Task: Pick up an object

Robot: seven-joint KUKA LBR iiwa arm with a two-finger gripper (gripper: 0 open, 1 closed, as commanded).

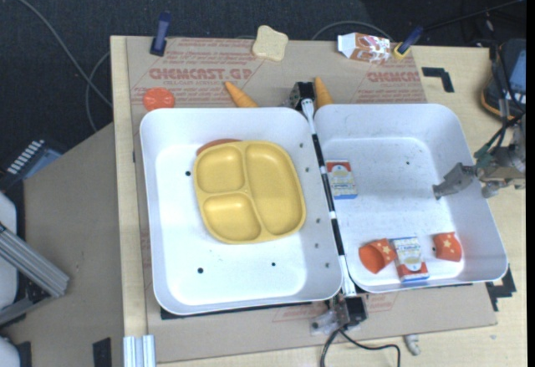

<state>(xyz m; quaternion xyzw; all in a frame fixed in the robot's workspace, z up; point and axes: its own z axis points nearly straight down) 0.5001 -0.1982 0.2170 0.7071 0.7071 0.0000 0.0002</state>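
Surface (125,190) was a cardboard-topped bench with red print. Along its back edge, left to right: blue clip (160,33), small orange disc (155,98), orange carrot-like piece (240,94), tan bread-slice toy (270,43), another orange piece (323,92) just beside the bin seam, a small red-and-white carton (364,47) lying on its side, and a blue-and-yellow clip (407,41).

Left bin (167,265) held a yellow three-compartment plate (249,191), sitting toward the back, with a reddish edge of something poking out from under its rear left corner; couldn't tell what it was.

Right bin (393,127): a small white box with a red top (340,180) lay against the left wall near the seam. Along the front wall, left to right: an orange-red cup-shaped piece (376,254), touching a white-and-red carton with blue print (410,258), then a red-orange block (448,247) slightly apart from it.

Gripper (456,180) came in from the right, over the right side of the right bin, above bare bin floor and well apart from all the items there. Nothing was visible between the jaws. Whether the jaws were wide or narrow: could not tell, too small and dark at that angle.
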